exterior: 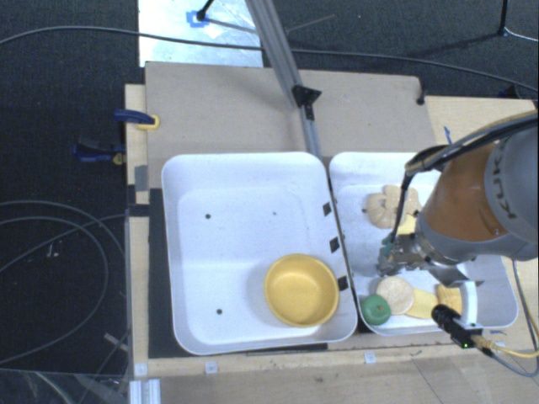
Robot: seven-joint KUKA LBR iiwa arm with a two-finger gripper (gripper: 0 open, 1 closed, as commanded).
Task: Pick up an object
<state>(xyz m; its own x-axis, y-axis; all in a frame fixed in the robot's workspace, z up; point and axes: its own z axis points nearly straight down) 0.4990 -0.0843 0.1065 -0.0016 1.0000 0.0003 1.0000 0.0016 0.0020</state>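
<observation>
Even, fairly bright overhead light washes my two white bins (244, 175) almost flat, with only soft shadows along their inner walls and under the yellow bowl (301, 289). A pale glare patch sits on the floor beyond the bench's far edge. The whole frame is slightly soft and grainy, and my arm's orange band (459, 200) looks blurred.

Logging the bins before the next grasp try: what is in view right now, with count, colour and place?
bowl: 1, yellow, left bin, near its front right corner
ball: 1, green, right bin, front left corner
round piece: 1, cream, right bin, beside the ball
lumpy piece: 1, beige, right bin, middle
yellow piece: 1, right bin, front, partly under the arm
arm: 1, grey and orange, over the right bin
hand: 1, low over the right bin
</observation>
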